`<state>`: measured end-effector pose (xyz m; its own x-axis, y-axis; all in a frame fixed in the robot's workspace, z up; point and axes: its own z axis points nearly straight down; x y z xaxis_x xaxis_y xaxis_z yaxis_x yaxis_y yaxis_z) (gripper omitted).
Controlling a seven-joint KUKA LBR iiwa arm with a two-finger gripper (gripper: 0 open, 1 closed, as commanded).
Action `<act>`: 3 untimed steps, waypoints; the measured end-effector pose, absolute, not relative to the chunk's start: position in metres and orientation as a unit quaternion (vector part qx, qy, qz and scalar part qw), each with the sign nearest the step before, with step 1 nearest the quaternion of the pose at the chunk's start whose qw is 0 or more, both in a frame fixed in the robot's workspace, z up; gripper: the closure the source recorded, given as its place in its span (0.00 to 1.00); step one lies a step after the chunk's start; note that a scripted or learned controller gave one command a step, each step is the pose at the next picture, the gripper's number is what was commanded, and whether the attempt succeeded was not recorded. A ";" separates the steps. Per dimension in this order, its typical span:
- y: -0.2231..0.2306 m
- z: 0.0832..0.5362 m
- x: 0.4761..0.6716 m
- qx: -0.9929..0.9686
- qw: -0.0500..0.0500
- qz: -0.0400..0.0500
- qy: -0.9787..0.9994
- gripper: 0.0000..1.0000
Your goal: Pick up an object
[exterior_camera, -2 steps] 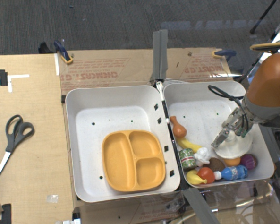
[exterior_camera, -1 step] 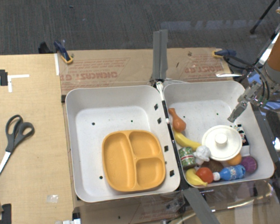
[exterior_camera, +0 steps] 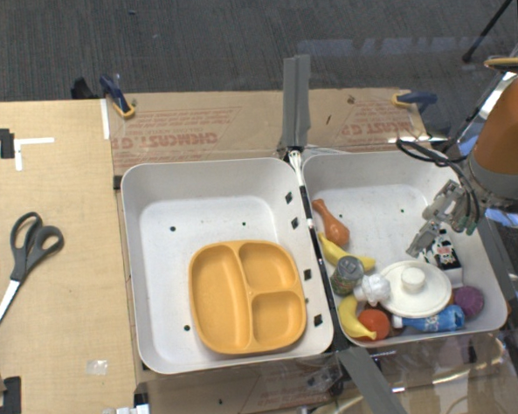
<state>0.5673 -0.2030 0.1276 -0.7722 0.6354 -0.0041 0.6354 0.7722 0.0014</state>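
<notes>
two white bins sit side by side on the bench, and all the loose stuff is in the right bin (exterior_camera: 388, 172). the left bin (exterior_camera: 153, 191) just has a yellow divided plate (exterior_camera: 247, 294) lying flat in it.

the pile is bunched at the near end of the right bin: an orange bowling-pin shaped toy (exterior_camera: 330, 224), a banana (exterior_camera: 339, 254), a small can (exterior_camera: 346, 275), a white lidded bottle thing (exterior_camera: 413, 289), a red ball (exterior_camera: 375, 323), a blue packet (exterior_camera: 437, 320), a purple ball (exterior_camera: 469, 300), and a small black and white figure (exterior_camera: 444, 253) by the right wall.

the gripper (exterior_camera: 435, 222) comes in from the right, hanging over the right side of that bin, just beside the little figure and near the white bottle. its fingers look slightly apart and i can't see anything between them, though it's small and kinda blurry.

so progress-wise, i'd say nothing is picked yet. everything looks like it's lying in the bin. what's left is basically the whole job: drop onto something, close on it, lift it out. the closest candidates look like the figure or the white bottle.
</notes>
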 end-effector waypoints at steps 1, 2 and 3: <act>-0.221 0.094 0.569 0.388 0.002 0.000 0.921 0.00; -0.220 0.104 0.571 0.387 0.004 0.000 0.922 1.00; -0.166 0.138 0.573 0.451 0.001 0.000 0.892 1.00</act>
<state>0.5734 -0.1663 0.1377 -0.5926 0.8055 -0.0023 0.8055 0.5926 0.0009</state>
